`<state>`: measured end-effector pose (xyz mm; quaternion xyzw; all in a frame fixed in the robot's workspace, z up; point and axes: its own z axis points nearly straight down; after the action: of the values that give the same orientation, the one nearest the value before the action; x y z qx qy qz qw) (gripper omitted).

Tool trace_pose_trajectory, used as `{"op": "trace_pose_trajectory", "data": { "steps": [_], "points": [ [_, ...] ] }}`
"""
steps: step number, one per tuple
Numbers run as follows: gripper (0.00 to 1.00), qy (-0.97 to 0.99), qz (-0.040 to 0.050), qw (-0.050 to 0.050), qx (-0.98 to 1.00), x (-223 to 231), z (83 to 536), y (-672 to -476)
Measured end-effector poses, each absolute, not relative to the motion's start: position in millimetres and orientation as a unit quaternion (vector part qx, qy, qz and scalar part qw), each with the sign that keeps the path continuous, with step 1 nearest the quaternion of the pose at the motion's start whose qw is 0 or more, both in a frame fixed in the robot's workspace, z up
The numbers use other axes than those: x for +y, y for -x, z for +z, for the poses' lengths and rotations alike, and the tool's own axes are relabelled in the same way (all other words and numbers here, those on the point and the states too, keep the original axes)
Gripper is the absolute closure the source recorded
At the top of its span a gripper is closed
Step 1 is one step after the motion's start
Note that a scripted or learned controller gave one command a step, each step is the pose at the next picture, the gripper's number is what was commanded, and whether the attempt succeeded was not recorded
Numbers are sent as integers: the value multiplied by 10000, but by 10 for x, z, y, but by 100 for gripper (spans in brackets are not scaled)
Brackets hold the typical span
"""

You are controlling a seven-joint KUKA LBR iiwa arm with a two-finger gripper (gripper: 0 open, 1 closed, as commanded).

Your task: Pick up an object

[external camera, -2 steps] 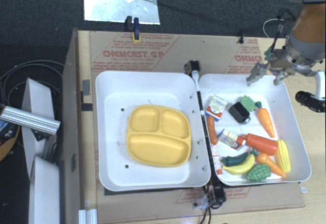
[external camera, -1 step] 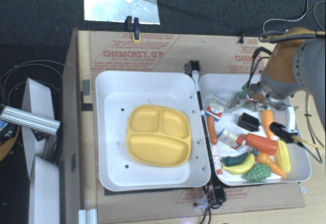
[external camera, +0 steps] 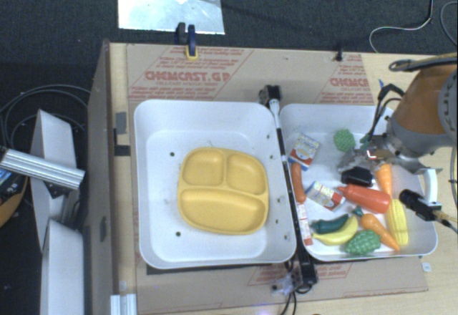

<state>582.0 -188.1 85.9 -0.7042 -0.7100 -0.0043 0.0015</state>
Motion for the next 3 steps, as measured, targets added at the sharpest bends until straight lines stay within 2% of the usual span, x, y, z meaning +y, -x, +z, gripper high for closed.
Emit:
{"op": "trace_pose_trajectory", "data": {
  "steps": [1,2,3],
  "points": [
    [0,7060,-5,-3,-7082,-1413,840,-5411],
    [0,7057,-11,-17,-7085,-1486,916,-6189],
    [0,7066,-1,-4,-7076,-1576,841,-5809]
  ]
}}
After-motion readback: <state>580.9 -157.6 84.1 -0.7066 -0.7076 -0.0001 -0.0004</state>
